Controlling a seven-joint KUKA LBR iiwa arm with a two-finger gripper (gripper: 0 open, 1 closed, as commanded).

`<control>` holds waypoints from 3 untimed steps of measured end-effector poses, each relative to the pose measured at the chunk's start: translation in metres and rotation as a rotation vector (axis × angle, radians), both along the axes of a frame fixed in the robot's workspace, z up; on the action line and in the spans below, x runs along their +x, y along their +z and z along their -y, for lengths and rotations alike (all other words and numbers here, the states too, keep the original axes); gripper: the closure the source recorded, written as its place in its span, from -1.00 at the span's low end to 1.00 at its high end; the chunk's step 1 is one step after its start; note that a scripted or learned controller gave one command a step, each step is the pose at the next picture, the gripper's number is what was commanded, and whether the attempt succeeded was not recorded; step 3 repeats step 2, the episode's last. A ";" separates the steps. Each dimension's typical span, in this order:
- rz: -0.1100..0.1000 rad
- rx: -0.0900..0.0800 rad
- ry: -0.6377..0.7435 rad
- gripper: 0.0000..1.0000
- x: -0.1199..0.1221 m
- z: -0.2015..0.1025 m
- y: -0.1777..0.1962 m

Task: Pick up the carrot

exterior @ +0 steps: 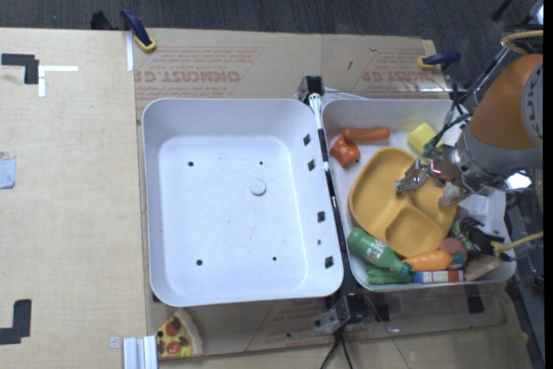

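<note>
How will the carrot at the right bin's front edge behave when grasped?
The carrot looks rigid, smooth plastic: probably light, maybe slippery. Its rounded taper could roll or squirt out. It's wedged between the yellow tray and green bottle, so neighbours may shift.

Glossy white plastic bins (226, 112), matt brown cardboard (225, 65), smooth yellow plastic tray (380, 177)
</note>
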State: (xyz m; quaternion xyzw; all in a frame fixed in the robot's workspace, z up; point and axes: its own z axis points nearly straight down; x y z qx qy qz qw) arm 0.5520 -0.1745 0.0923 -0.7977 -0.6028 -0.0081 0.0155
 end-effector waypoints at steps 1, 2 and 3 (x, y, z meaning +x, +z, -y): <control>0.022 -0.010 0.418 -1.00 -0.016 0.008 0.001; 0.031 -0.014 0.418 1.00 -0.012 0.007 0.012; 0.031 -0.014 0.418 1.00 -0.012 0.007 0.012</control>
